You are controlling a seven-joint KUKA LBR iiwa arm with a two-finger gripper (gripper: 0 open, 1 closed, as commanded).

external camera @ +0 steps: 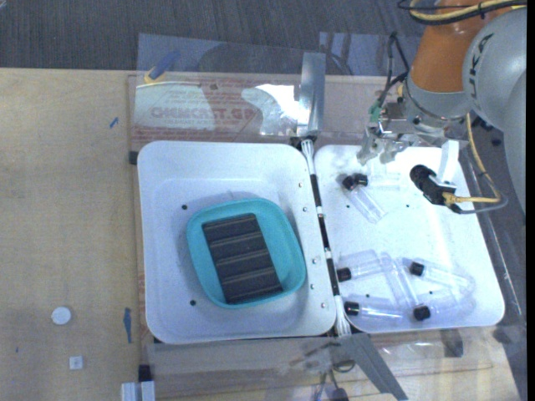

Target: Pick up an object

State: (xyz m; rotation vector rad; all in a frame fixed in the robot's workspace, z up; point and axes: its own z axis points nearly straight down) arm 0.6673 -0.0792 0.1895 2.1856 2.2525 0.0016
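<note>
My gripper (377, 152) hangs over the back of the right bin (476, 249), open, with nothing between its fingers. Just in front of it and slightly left lies a clear plastic tube (365, 197) with a black cap, apart from the fingertips. Several more clear tubes with black caps lie at the front of that bin: one by the left wall (361, 266), one at the front left (374, 310), and others heaped at the front right (430, 286). In the left bin (163, 182) sits a teal tray (201, 232) carrying a dark ribbed block (243, 257).
A divider ridge (322, 224) runs between the two bins. A clear plastic sheet and a metal bracket (312, 94) stand behind the bins. Bare wooden bench (67, 207) stretches to the left, with a small white disc (61, 315) on it.
</note>
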